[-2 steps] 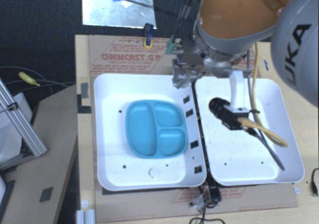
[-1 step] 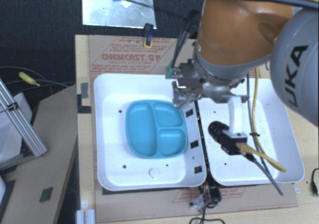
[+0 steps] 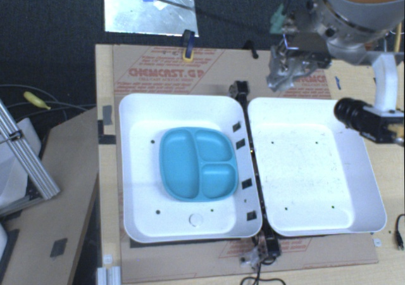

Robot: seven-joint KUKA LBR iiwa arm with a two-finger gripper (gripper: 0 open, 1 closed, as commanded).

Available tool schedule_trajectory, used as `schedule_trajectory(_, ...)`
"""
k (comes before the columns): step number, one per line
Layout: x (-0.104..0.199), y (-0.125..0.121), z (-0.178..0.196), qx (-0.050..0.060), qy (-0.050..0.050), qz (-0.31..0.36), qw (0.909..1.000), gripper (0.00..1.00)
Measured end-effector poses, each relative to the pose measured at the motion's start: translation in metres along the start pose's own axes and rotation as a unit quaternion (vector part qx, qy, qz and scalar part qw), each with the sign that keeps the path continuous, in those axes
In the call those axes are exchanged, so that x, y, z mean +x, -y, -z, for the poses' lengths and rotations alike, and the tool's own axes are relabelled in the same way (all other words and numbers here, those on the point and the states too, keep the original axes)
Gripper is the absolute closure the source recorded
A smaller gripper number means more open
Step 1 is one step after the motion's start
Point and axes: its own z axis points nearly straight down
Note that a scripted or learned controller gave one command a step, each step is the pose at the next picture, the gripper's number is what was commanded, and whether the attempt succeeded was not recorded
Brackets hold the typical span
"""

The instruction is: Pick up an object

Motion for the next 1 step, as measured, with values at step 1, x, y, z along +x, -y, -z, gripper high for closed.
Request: schedule_trajectory(1, -0.063, -0.003, -0.0678, 0.011, 0.004, -0.002, 0.9999, 1.0)
